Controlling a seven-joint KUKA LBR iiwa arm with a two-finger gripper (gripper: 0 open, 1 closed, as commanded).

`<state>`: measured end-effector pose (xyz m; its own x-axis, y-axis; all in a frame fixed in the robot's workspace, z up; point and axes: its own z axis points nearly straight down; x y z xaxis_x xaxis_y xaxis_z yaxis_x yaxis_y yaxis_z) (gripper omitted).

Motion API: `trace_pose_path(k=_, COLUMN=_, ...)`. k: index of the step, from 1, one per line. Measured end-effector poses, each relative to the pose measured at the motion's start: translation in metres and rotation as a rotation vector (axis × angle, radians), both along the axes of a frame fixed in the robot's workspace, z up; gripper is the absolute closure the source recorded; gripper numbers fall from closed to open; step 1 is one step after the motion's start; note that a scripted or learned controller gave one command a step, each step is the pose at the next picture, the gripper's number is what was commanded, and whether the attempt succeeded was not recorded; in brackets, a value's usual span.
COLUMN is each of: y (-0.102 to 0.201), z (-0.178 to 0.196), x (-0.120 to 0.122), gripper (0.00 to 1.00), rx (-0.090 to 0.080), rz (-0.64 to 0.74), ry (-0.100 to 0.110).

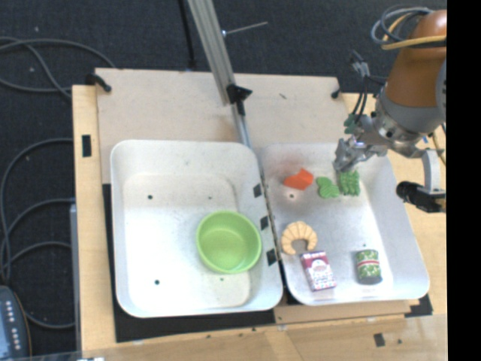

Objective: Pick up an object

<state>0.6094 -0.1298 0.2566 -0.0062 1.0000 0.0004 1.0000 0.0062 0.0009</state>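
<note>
the hand [347,164] hangs low over the far side of the right bin [402,235], just above a ridged green toy [349,183], likely its target; whether it is open or gripping i cannot tell. a second green piece [327,188], orange block [299,179], croissant [299,236], small red carton [319,270] and green can [367,266] lie apart, leaving room to reach, while the green bowl [228,241] sits in the left bin [150,201].

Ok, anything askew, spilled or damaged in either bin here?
Nothing stands out. The green bowl sits upright in the left bin. The right bin holds the orange block, green pieces, croissant, red carton and green can, all apart. The gripper is above the green pieces.
</note>
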Motion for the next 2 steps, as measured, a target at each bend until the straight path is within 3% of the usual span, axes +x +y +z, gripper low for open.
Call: trace_pose_path(k=2, y=0.112, z=-0.001, x=-0.017, gripper=1.0, rx=0.001, rz=0.001, ry=0.001)
